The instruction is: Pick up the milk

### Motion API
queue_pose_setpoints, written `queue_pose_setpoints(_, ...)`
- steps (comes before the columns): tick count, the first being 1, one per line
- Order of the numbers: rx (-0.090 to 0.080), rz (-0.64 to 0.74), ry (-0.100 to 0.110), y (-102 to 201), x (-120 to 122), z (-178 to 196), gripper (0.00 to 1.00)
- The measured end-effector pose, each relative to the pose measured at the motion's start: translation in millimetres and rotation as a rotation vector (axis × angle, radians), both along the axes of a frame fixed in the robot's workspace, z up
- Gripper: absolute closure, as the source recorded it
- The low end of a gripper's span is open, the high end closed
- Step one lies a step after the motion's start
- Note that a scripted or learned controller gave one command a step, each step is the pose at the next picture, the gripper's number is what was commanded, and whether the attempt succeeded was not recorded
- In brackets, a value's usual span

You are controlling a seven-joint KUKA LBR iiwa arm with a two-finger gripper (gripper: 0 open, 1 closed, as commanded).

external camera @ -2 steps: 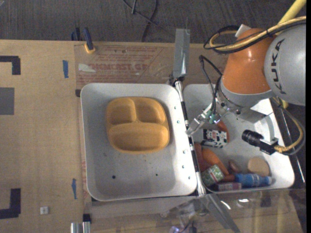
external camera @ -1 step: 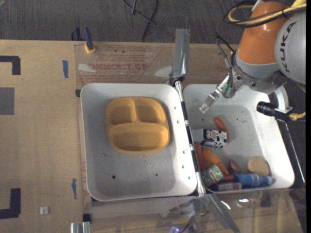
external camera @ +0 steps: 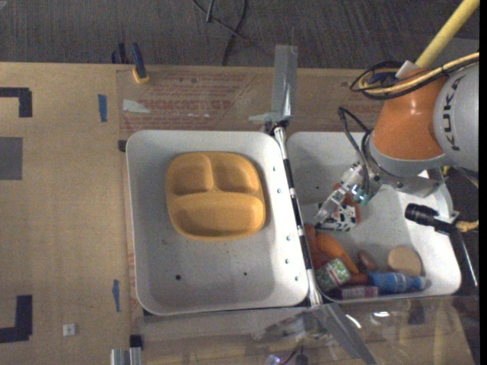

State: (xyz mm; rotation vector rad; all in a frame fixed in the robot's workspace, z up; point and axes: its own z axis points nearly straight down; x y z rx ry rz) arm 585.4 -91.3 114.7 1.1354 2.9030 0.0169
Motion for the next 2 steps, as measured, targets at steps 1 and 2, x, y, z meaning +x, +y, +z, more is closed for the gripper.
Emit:
queue_pose_setpoints(1,0.002,0.0,-0.006,1,2,13,1.0)
queue_pose_setpoints(2,0.007,-0.671,0.024,63,26,107,1.0)
